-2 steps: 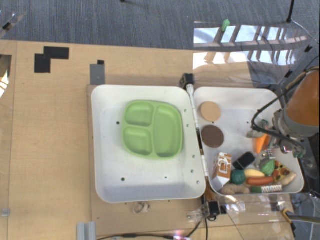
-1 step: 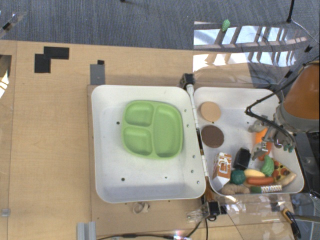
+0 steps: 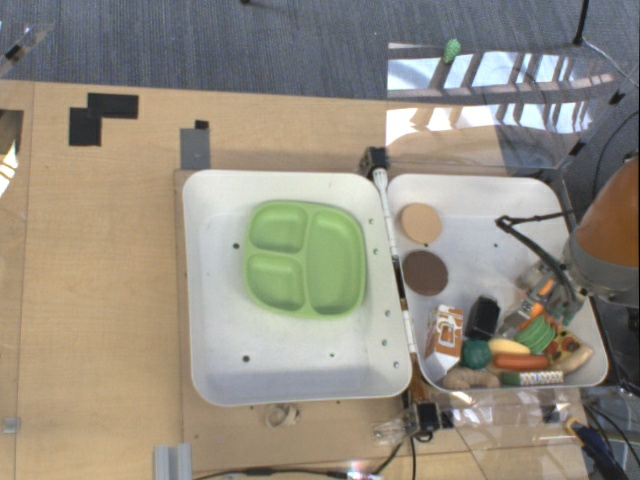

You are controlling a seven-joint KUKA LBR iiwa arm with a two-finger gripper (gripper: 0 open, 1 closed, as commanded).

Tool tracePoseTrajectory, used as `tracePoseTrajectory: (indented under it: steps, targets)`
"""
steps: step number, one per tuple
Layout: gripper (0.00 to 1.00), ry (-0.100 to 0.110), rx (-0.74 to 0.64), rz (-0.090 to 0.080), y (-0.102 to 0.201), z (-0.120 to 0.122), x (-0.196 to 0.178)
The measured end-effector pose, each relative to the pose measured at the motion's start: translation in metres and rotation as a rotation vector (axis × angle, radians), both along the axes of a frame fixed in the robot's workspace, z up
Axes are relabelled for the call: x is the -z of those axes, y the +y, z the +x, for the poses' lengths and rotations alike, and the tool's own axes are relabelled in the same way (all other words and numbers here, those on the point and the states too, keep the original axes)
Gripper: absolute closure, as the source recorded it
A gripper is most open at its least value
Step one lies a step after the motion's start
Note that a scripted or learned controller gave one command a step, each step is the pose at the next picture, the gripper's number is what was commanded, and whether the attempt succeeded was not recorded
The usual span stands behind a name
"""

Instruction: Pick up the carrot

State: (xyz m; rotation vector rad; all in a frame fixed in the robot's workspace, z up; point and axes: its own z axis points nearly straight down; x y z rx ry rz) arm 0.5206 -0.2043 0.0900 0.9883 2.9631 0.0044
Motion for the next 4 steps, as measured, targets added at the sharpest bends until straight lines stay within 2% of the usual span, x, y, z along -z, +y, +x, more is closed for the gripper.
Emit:
tracePoseTrajectory:
  steps: [1, 2, 3, 4]
  targets:
    - [1.0, -0.01, -0.008, -0.003, 0.001, 0.004, -0.013]
    - [1.0, 0.007, 0.107, 0.008, 0.093, 0.038, -0.008]
    - [1.0, -0.008, -0.069, -0.004, 0.059, 0.096, -0.227]
    - [0.0, 0.004, -0.07, -0.001, 0.06, 0.094, -0.22]
